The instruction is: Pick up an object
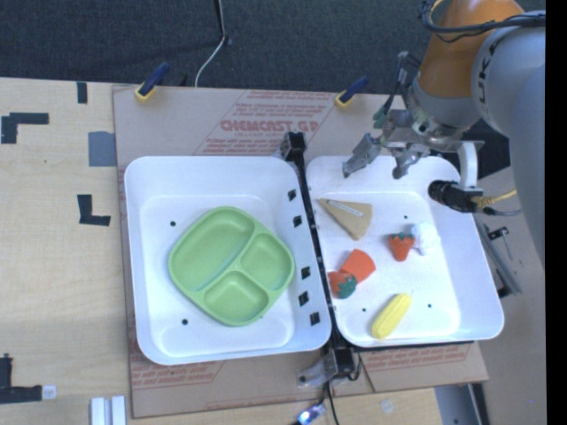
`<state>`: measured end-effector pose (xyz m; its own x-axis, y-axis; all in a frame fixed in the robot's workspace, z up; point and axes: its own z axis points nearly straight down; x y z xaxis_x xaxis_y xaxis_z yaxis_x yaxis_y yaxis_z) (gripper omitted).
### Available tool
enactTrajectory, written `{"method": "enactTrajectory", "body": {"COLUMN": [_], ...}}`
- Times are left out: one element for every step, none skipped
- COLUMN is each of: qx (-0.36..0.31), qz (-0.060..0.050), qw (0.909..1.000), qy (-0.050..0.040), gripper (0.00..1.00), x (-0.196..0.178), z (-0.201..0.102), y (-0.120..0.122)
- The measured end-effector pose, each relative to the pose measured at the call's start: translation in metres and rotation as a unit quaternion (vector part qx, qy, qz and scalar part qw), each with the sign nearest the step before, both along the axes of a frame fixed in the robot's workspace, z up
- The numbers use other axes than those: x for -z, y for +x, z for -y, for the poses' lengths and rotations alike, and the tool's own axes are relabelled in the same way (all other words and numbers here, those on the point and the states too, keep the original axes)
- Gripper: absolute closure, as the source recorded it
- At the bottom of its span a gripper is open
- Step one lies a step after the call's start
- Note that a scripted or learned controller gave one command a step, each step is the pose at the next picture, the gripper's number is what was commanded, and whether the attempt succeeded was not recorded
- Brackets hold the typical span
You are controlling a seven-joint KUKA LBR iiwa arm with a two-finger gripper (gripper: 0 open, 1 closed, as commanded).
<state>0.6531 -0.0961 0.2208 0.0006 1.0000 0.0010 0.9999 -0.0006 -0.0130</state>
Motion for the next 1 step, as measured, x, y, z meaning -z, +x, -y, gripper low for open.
{"method": "enactTrajectory", "body": {"qx": [-0.001], "qz": [0.006], "qw": [1.0], "qy": [-0.0006], "gripper": [0.0], "x": [-0.0065], "z": [-0.0003], "y": [0.0022]}}
